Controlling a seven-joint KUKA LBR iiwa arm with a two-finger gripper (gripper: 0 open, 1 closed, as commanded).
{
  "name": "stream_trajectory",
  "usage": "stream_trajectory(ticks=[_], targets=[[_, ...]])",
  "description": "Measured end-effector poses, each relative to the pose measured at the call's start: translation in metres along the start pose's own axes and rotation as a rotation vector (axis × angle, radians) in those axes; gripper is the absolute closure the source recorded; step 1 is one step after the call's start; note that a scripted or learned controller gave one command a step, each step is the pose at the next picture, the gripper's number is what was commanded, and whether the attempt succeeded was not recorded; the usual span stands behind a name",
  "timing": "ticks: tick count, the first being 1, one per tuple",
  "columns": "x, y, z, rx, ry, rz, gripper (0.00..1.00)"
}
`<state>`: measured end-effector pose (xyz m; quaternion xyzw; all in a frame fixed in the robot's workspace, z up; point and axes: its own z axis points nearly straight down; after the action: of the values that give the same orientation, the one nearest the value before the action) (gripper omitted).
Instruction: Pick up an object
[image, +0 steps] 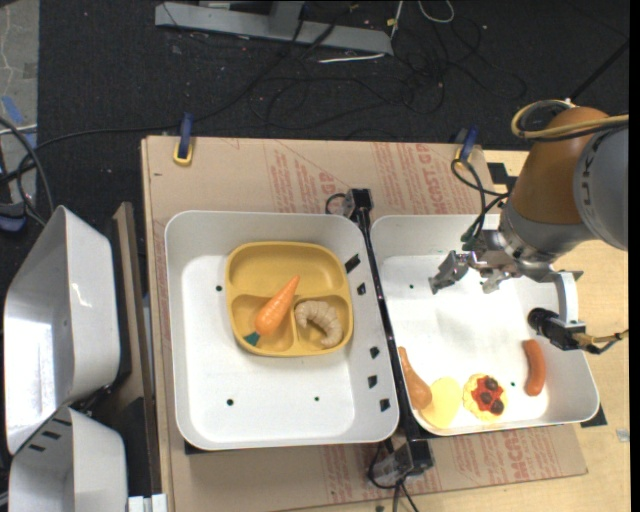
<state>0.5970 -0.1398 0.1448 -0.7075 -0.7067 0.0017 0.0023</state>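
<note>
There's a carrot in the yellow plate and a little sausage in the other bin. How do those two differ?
The carrot is orange and tapers to a point; the sausage is redder and rounded at both ends. The carrot lies slanted in a compartment of the yellow plate in the left bin; the sausage lies nearly straight up the picture on the bare floor of the right bin, near its right wall. The carrot looks bigger. Both are long, thin toy foods, lying flat.

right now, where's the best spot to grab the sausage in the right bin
Grip the sausage across its middle, coming straight down from above. It lies flat and nearly lengthwise near the right bin's right wall, so the fingers should probably close across its narrow width, with the end effector turned to match.
</note>
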Motion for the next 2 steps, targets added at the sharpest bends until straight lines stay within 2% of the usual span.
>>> stream_trajectory(ticks=[1,2], targets=[[0.001,-0.001,0.054,-0.001,0.000,0.000,0.00],[0.001,0.001,0.040,-0.006,-0.001,0.000,1.00]])
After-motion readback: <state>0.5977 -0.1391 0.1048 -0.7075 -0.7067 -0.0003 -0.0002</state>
